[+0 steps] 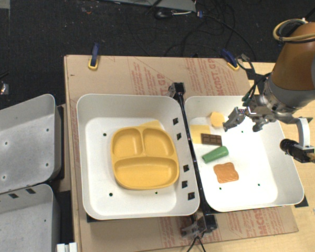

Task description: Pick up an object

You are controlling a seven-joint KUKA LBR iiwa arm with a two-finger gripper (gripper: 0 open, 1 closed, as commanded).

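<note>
end effector [245,121] at the right of the frame, up over the top part of the right bin [268,193]. fingers spread apart, with nothing between them. grey arm [296,62] with an orange band going up to the top right corner.

just left of the end effector, a small round yellow piece [217,119], and under it a pale yellow slice [197,131]. touching that slice, a brown chocolate bar [211,139]. a bit lower, a green block [215,154], tilted. lower still, an orange toast piece [226,172]. all five in the left half of the right bin, close together.

in the middle of the frame, the left bin [89,156] with a yellow tray [145,158] with three parts lying flat inside. both bins side by side on a brown table [121,70]. at the far left, grey metal lids [21,140].
</note>
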